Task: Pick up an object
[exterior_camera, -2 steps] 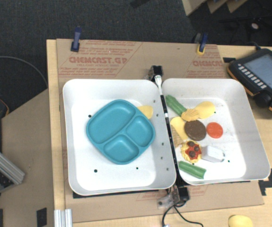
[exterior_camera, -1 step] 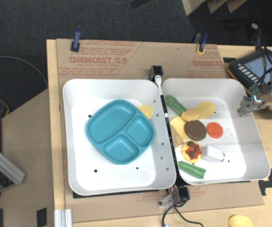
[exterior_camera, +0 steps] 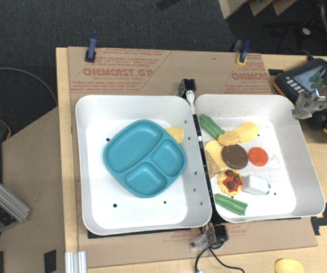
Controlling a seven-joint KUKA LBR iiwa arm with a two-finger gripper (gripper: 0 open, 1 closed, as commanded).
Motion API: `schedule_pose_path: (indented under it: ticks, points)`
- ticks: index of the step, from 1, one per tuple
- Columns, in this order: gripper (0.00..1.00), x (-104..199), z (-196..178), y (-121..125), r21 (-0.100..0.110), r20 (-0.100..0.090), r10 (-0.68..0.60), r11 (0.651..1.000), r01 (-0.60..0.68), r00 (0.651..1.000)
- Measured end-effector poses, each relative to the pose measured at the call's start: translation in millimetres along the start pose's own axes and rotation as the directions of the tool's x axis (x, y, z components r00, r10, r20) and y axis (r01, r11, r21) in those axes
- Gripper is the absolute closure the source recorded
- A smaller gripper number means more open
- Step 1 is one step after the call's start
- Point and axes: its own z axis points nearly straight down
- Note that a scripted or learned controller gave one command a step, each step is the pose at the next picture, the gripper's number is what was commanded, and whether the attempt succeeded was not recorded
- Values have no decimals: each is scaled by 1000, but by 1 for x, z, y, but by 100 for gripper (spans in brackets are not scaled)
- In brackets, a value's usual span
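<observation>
Bench w/ bins (exterior_camera: pixel 89 152); hand (exterior_camera: pixel 308 104) at right bin's rim.

Bins (exterior_camera: pixel 95 152): smooth white plastic, slight sheen
Divided plate (exterior_camera: pixel 145 158): matt teal plastic
Table (exterior_camera: pixel 66 95): brown printed board, matt
Toy food (exterior_camera: pixel 234 157): smooth plastic

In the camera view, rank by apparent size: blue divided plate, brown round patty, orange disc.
1. blue divided plate, by far largest.
2. brown round patty.
3. orange disc, slightly smaller than the patty.
</observation>
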Motion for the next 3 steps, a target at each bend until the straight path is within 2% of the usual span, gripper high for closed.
schedule_pose_path:
  ticks: [1,2,3]
  points:
    - [100,-62,30,-37,15,-1,12,1000,-12,1000]
    - [100,-37,103,21,15,-4,2,1000,-2,1000]
    - [100,32,-37,-52,6,-2,1,1000,-1,1000]
